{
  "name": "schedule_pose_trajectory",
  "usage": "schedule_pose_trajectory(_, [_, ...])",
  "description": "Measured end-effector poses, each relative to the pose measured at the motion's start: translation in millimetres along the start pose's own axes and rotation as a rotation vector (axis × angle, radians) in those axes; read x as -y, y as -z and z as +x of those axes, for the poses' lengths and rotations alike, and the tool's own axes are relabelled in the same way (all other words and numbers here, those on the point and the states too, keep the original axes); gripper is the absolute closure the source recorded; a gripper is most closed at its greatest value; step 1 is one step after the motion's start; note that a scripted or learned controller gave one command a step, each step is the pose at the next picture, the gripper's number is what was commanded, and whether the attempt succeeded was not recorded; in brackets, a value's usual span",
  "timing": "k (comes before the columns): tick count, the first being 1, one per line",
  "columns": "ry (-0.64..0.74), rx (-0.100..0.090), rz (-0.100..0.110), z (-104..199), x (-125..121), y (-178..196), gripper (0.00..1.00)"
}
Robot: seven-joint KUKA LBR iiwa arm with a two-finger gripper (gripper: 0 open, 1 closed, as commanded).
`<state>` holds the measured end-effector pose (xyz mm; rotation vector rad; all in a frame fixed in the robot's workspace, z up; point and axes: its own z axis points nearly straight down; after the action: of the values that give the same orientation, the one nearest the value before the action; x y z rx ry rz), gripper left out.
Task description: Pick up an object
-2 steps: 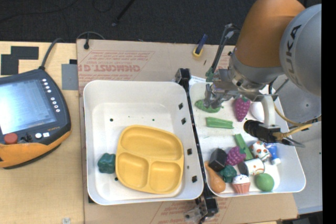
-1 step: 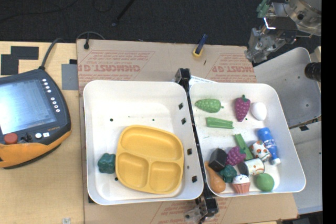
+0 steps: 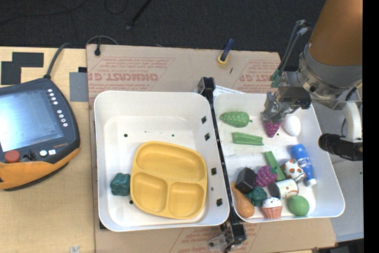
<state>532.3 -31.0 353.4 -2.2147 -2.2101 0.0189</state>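
From where I stand the claw (image 3: 273, 118) is down in the right bin (image 3: 331, 189), its dark fingers closed around the top of a small purple grape bunch (image 3: 271, 127) near the bin's upper middle, just beside a white egg (image 3: 292, 125). The bunch shows between the fingers and hangs below them, so I'd say it is gripped, though I can't tell whether it is lifted clear or resting on the bin floor. It looks like a hollow plastic toy, so light and fairly stiff, with a bumpy surface that gives the fingers something to bite on; the risk, I reckon, is that a pinch high on the narrow end lets it swing or slip out sideways. A hold lower down, across the fat middle of the cluster, would seem safer to me. The egg next to it is smooth and round and would likely roll if nudged. Further off in the same bin lie a green leafy vegetable (image 3: 235, 119), a green bean pod (image 3: 247, 139), a second purple grape bunch (image 3: 265, 176) and a blue bottle (image 3: 302, 162). The left bin (image 3: 118, 106) carries a yellow divided tray (image 3: 168, 179) on the bench (image 3: 35, 210).
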Motion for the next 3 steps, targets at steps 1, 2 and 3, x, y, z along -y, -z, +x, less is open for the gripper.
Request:
schedule_pose_trajectory(1, [0.012, -0.003, -0.028, 95, -16, 118, 1.0])
schedule_pose_trajectory(2, [-0.006, 0.002, 0.004, 23, 61, -25, 1.0])
schedule_pose_trajectory(3, [0.002, 0.0, 0.002, 44, 55, -162, 1.0])
